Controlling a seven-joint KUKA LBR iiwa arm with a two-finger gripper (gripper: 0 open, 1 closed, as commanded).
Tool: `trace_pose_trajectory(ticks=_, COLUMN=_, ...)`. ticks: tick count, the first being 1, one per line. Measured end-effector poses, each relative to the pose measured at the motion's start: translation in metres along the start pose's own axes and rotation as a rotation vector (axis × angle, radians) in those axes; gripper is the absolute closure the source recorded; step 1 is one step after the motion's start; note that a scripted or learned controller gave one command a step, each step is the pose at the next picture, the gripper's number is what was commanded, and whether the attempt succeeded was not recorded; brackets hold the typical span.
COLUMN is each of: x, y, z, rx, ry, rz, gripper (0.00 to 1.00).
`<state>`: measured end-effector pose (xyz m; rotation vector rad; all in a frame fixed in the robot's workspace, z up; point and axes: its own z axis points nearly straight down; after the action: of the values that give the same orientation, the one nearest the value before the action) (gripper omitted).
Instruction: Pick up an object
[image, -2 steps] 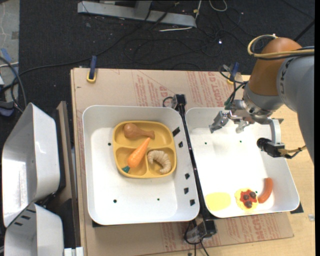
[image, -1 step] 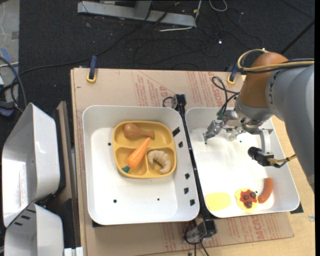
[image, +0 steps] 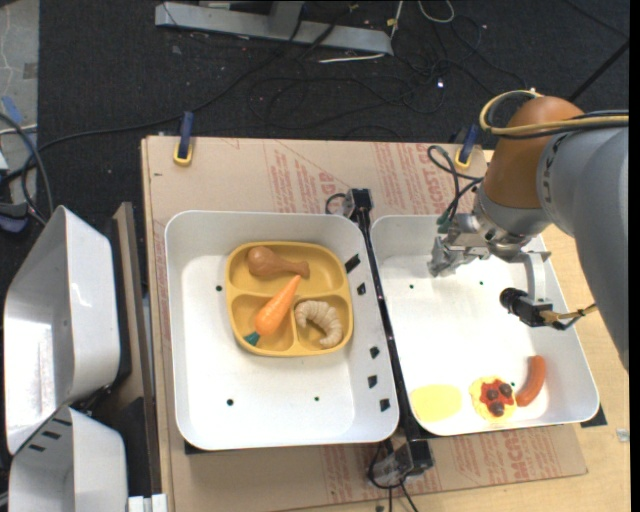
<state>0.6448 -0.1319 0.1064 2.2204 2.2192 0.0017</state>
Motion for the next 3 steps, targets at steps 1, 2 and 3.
trace_pose_trajectory(ticks=1, x=-0.001, y=0.001, z=-0.064, rx=-0.003, ry=0.000, rz=-0.002, gripper=1.00)
trace_pose_trajectory(ticks=2, x=-0.004, y=-0.001, z=-0.109, rx=-0.004, ry=-0.001, rz=-0.001, gripper=1.00)
trace_pose_trajectory(ticks=3, x=-0.004, y=0.000, z=-0.129, rx=-0.001, ry=0.000, rz=-0.003, gripper=1.00)
